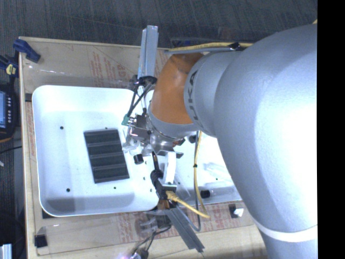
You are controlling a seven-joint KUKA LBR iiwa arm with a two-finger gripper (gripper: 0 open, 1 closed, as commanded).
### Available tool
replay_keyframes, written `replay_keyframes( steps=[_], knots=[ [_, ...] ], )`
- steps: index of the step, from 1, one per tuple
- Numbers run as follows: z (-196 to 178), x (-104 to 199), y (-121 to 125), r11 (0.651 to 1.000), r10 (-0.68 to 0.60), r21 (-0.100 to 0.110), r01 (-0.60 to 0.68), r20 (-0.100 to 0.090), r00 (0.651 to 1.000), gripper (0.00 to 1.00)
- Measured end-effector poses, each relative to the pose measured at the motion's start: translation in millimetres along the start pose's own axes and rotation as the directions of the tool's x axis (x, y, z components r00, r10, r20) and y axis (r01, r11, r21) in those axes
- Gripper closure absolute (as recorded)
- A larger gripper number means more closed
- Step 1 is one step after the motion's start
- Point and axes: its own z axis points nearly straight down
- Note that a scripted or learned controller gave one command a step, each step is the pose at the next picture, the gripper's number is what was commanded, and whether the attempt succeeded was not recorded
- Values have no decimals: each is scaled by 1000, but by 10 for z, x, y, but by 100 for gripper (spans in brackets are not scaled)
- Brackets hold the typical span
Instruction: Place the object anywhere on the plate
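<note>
1. Plate (106, 155), dark and ribbed, lies flat in the left bin (36, 123), near its middle.
2. Its long axis runs up-down in the camera view, slightly tilted.
3. The gripper (139, 144) hangs just beside the plate's right edge; I cannot tell whether it is open, or carries any object.

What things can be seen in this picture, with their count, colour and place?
Bin: one seen clearly, white, left half of bench.
Ridged plate: one, dark grey, lying flat in the left bin.
Clamp: one, blue, at the bench's far left corner.
Bench: one, pale wood with red print, under the bins.
Cable: one, yellow, hanging by the wrist.
Arm: one, grey with an orange band, entering from the right.
Gripper: one, over the left bin's right edge.
</note>
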Motion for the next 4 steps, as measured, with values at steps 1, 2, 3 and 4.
replay_keyframes(
  steps=[1, 2, 3, 4],
  knots=[
    [388, 530, -537, 998, 64, -1, -64, 1, 998, 100],
    [867, 682, -67, 993, 117, 0, -117, 2, 993, 100],
    [972, 1421, 92, 954, 301, -4, -301, -6, 954, 100],
    [-91, 809, -104, 993, 120, -2, -120, -2, 993, 100]
  ],
)
